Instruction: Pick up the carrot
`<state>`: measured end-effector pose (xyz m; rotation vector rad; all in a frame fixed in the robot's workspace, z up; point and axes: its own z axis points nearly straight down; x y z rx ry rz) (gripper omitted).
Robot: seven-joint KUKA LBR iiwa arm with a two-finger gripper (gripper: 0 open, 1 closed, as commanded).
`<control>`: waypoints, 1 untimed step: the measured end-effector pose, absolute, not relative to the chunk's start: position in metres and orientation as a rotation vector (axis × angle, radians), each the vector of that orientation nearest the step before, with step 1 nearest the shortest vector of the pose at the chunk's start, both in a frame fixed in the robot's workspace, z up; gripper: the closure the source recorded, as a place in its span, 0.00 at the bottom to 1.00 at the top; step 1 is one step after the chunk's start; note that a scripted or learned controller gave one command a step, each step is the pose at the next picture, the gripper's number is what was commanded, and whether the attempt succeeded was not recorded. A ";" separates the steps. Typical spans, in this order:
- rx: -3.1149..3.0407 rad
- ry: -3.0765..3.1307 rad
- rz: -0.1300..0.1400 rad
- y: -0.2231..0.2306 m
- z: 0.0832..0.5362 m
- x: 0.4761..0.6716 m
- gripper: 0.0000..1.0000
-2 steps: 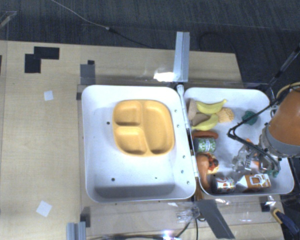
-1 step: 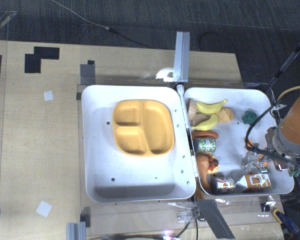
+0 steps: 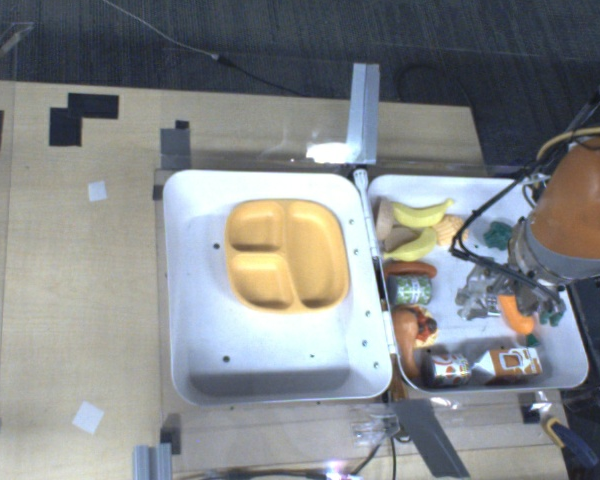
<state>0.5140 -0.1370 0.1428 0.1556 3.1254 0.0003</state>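
The metal two-finger gripper (image 3: pixel 495 296) hangs low in the right white bin (image 3: pixel 576 363), just beside the small orange carrot (image 3: pixel 518 317), which seems still ungrasped; whether its fingers are apart I cannot tell.

Two white bins (image 3: pixel 180 298) sit side by side. One yellow tray (image 3: pixel 284 254), one banana (image 3: pixel 421 213), one carrot (image 3: pixel 518 315), one green can (image 3: pixel 413 290), one arm (image 3: pixel 577 213).
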 end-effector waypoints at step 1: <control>0.238 3.118 -0.003 -0.202 0.091 0.541 1.00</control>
